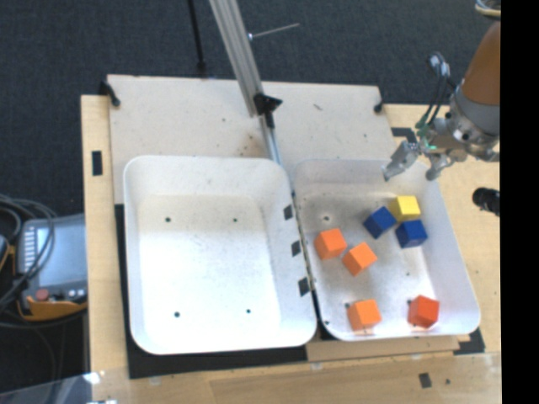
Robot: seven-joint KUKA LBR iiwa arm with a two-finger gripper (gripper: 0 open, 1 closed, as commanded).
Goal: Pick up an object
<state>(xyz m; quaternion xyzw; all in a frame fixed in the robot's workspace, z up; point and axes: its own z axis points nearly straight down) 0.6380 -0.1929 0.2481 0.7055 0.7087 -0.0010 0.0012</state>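
The right bin [446, 251] holds several small blocks: a yellow one [408, 206], two blue ones [379, 221] [411, 233], three orange ones [331, 242] [360, 257] [365, 313] and a red-orange one [424, 310]. My gripper [417, 163] hangs above the bin's far right rim, up and right of the yellow block. Its two fingers are spread apart with nothing between them.
The left bin [135, 225] sits beside the right one, sharing a middle edge. A slanted metal post [240, 49] rises behind the bins. A grey pendant [46, 263] and cables lie off the bench's left side.
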